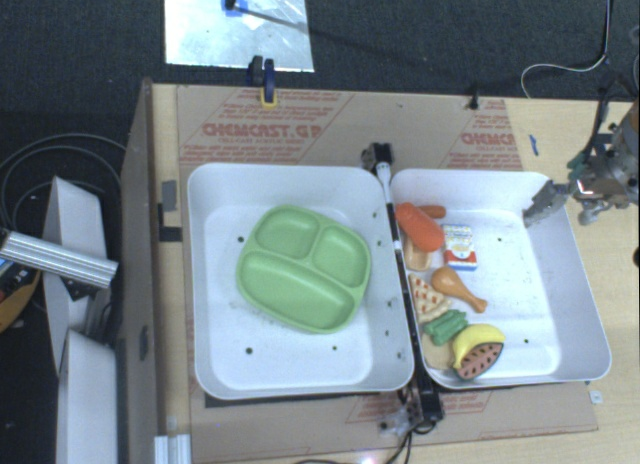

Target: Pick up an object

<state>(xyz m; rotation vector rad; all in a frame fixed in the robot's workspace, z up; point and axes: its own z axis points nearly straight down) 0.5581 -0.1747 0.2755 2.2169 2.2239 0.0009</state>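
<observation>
The right bin (570, 322) holds several toy foods along its left side: an orange carrot-like piece (421, 229), a small white and red carton (459, 246), a chicken drumstick (459, 288), a waffle-patterned slice (429, 299), a green pickle (445, 326), a banana (474, 337) and a watermelon slice (480, 359). My gripper (568, 209) hangs over the bin's upper right rim, well to the right of the foods. Its two grey fingers (545, 202) stand apart, open, with nothing between them.
The left bin (215, 252) carries a green divided tray (305, 267). A black divider clamp (381, 159) sits where the bins meet. Cardboard lies under the bins, and cables and metal parts lie left of the bench.
</observation>
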